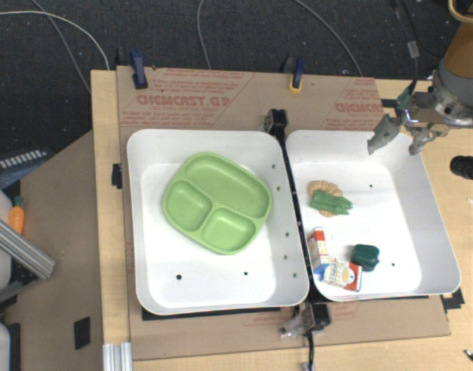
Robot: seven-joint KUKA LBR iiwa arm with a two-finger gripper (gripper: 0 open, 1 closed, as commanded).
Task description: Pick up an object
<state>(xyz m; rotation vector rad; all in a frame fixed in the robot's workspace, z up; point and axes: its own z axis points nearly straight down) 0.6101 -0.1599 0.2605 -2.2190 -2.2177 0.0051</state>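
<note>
The right bin (410,207) holds a green toy lying across a tan ring-shaped piece (328,198), a dark green block (365,256), and a small red, white and blue packet (335,269) near its front left corner. My gripper (399,136) hangs above the far right corner of that bin, its two fingers spread apart with nothing between them. It is well clear of all the objects, which lie lower and to the left.
The left bin (144,207) carries a light green divided plate (217,202). A black clamp (277,120) sits between the bins at the far edge. Blue clamps (137,69) hold the brown board at the back.
</note>
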